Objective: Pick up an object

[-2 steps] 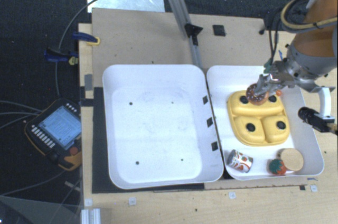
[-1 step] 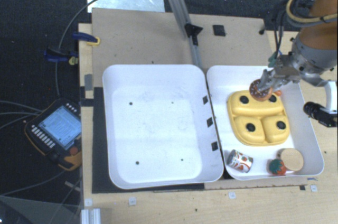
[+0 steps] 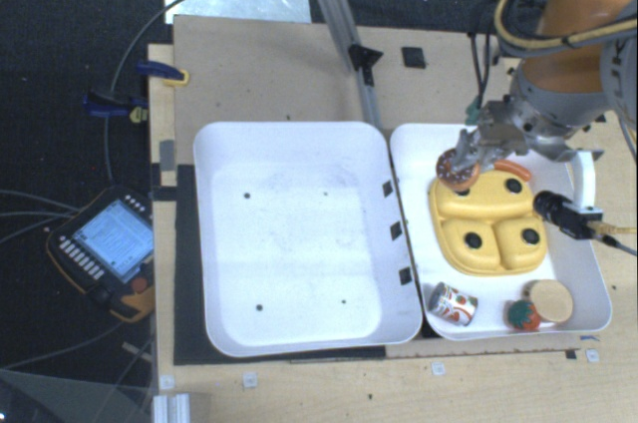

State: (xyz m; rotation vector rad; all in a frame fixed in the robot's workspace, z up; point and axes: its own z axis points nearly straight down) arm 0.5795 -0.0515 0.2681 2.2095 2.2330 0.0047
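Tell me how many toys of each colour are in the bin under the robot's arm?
Yellow: 1, the big yellow tray
Orange: 1, the orange piece
Brown: 1, the brown ring by the gripper
Red and white: 1, the small can
Tan: 1, the round wooden block
Green and red: 1, the small ball
Total: 6

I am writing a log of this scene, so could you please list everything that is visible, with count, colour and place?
white bins: 2, white, side by side on the bench
yellow tray: 1, yellow with dark holes, in the right bin
small can: 1, white and red, lying at the right bin's near edge
wooden disc: 1, tan, right bin's near right corner
small ball: 1, green and red, beside the disc
handheld controller: 1, orange-edged, left of the bench
gripper: 1, grey, over the tray's far left corner
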